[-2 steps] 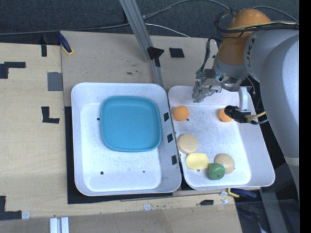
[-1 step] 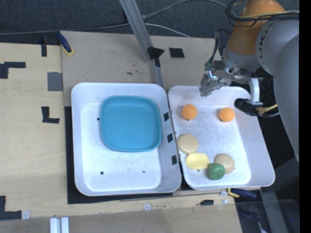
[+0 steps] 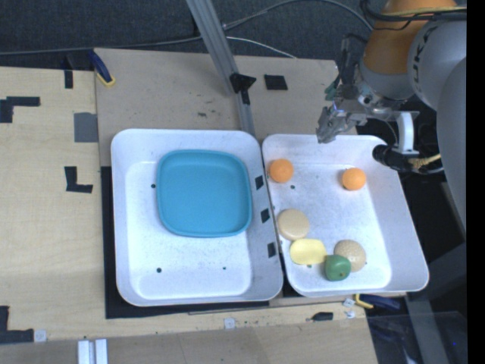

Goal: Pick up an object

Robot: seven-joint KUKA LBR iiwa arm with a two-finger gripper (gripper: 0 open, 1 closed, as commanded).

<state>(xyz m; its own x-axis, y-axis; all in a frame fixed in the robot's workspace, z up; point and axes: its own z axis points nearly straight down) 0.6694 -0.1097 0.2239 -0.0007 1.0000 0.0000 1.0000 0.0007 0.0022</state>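
Note:
The right white bin (image 3: 394, 226) holds two orange balls: one (image 3: 281, 171) near its left wall, the other (image 3: 353, 179) toward the right. Nearer the front lie a beige round piece (image 3: 293, 223), a pale yellow piece (image 3: 307, 251), a green ball (image 3: 337, 268) and a speckled tan ball (image 3: 352, 252). My gripper (image 3: 331, 128) hangs over the far edge of this bin, above and behind the objects, with nothing seen between its fingers.
The left white bin (image 3: 136, 226) holds a blue square plate (image 3: 204, 192). A slanted metal pole (image 3: 220, 51) rises behind the bins. The arm with its orange band (image 3: 405, 10) occupies the upper right. Tape marks dot the wooden bench (image 3: 45, 226).

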